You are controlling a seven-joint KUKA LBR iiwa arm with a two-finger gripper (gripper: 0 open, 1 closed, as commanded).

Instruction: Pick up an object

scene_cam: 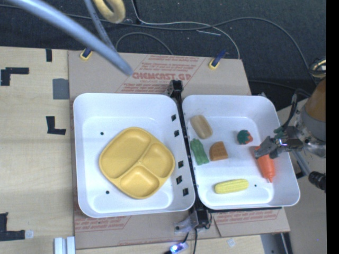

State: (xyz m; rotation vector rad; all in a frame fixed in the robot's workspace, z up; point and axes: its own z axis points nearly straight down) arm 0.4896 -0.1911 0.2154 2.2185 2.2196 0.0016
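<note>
The carrot [266,166] lies near-upright in the view, tip toward the near wall; my pincer [269,148] touches its top, grip unclear.

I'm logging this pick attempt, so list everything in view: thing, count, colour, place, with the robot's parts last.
Bins: 2, white, side by side on the bench.
Divided plate: 1, yellow, in the left bin.
Corn cob: 1, yellow, near edge of the right bin.
Carrot: 1, orange, right side of the right bin, at the gripper.
Green vegetable: 1, green, left side of the right bin.
Bread roll: 1, tan, far left of the right bin.
Brown block: 1, brown, middle of the right bin.
Small round item: 1, green and red, right bin.
Gripper: 1, grey, at the right bin's right side, above the carrot's top end.
</note>
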